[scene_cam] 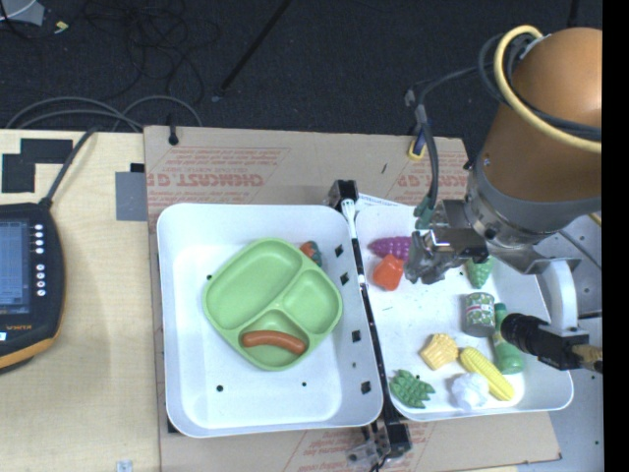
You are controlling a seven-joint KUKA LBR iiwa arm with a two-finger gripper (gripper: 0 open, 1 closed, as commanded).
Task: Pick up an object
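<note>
Hand (pixel 425 266) among orange toy (pixel 387 273), purple grapes (pixel 390 248), can (pixel 479 313).

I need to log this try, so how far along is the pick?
Nothing looks picked yet. The end effector is low in the right bin, beside the orange toy and purple toy. The grasp and the lift are left.
</note>
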